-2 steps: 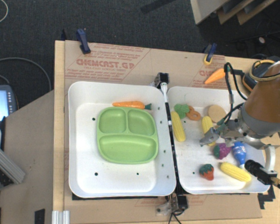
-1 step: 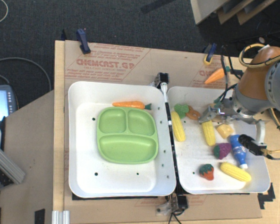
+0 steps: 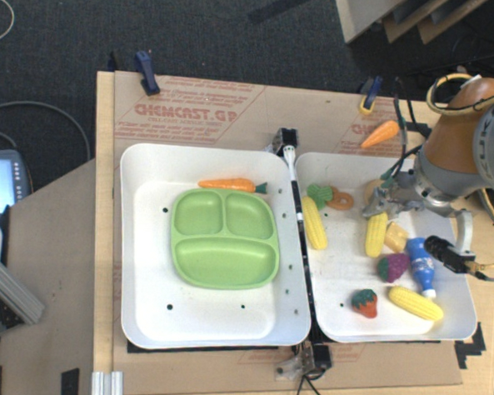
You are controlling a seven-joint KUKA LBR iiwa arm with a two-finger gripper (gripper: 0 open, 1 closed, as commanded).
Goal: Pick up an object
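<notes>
Three toy corn cobs lie in the right bin: one directly under the gripper, one beside the bin divider, one near the front. Finger state cannot be told. Nearby lie a purple grape bunch, blue bottle and strawberry. Left bin holds a green divided plate and a carrot. Cardboard reads "CHEMCAST".

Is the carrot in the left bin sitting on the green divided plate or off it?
Off it. The carrot lies on the left bin's white floor, along the far edge of the green plate.
</notes>
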